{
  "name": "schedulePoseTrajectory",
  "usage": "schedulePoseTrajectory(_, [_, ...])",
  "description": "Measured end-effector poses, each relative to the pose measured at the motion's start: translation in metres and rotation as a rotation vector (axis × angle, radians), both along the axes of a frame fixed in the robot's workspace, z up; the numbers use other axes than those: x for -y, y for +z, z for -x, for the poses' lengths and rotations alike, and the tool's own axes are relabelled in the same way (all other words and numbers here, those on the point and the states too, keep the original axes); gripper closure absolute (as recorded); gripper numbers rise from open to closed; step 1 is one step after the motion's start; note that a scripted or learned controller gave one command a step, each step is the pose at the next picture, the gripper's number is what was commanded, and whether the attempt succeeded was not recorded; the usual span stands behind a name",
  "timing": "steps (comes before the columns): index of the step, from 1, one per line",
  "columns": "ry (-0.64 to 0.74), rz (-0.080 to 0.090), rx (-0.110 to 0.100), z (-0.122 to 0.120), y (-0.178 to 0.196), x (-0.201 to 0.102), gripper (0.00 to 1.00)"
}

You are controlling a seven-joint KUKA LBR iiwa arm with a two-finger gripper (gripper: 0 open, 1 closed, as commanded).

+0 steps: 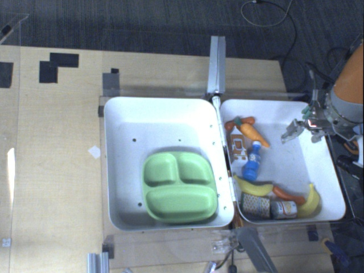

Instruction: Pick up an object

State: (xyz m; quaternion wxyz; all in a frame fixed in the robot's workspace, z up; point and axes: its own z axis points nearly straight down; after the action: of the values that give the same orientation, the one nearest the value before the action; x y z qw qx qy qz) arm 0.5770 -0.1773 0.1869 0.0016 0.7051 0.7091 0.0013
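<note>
Your gripper [296,128] hung over the right bin [318,175] near its upper right corner, holding nothing that you could make out; how far it stood open could not be told. Nothing was lifted yet. The toy carrot [252,132], blue bottle [252,162] and bananas [253,187] lay apart from it, leftward and below.

Left white plastic bin [122,152]: pale green three-compartment tray [180,185]. Right white plastic bin [318,175]: orange toy carrot [253,133], blue bottle [252,162] with white cap, two yellow bananas [253,187], patterned tin can [256,206]. My arm's orange band [350,78].
</note>
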Motion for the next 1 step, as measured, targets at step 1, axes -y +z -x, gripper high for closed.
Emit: schedulePoseTrajectory(1, [0.156,0.002,0.004,-0.0284,-0.0895,-0.0408,0.0])
